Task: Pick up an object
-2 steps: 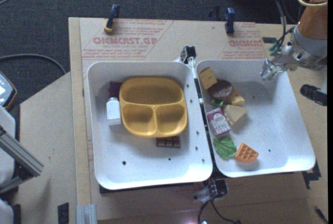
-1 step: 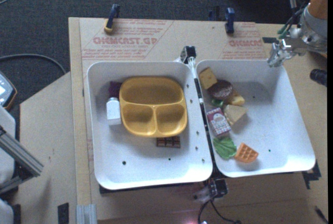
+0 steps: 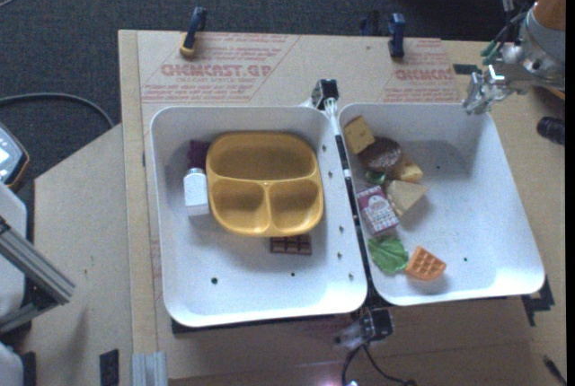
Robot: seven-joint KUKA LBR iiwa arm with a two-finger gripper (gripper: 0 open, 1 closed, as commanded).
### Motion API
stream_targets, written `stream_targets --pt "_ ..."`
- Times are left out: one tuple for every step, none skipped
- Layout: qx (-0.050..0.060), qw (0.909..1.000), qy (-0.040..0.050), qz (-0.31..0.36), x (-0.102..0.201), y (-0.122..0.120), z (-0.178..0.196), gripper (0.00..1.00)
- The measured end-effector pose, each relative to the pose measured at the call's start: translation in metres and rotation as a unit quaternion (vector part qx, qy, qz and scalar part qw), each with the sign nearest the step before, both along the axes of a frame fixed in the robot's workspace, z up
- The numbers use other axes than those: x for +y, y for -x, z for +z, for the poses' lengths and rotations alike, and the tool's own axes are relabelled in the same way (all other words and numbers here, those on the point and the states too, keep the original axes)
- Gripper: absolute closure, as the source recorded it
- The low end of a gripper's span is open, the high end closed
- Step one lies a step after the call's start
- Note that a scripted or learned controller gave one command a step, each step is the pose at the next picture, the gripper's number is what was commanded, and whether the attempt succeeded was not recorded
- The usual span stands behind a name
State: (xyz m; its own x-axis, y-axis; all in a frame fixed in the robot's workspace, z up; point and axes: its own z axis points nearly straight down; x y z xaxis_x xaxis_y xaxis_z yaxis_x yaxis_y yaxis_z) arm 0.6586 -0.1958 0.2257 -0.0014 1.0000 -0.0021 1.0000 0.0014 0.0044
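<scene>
Toy food (image 3: pixel 393 196) sits heaped in our right bin (image 3: pixel 503 223) — gripper (image 3: pixel 478 94) above its far rim; grip unreadable.

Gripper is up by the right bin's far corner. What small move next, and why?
Probably shift the gripper toward the camera's left and nearer, over the toy food heaped along the right bin's left side. It hangs above the far rim, holding nothing.
</scene>
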Motion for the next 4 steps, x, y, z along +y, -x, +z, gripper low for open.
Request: stream_targets --pt "0.003 1.0000 -0.0018 0.001 0.047 0.024 -0.003 1.00" --pt "0.004 1.0000 -0.0026 0.002 0.105 0.028 -0.006 1.00" --pt "0.004 1.0000 -0.0029 0.002 0.164 0.050 -0.007 1.00" --pt "0.004 1.0000 -0.0020 0.000 0.174 0.064 0.006 1.00"
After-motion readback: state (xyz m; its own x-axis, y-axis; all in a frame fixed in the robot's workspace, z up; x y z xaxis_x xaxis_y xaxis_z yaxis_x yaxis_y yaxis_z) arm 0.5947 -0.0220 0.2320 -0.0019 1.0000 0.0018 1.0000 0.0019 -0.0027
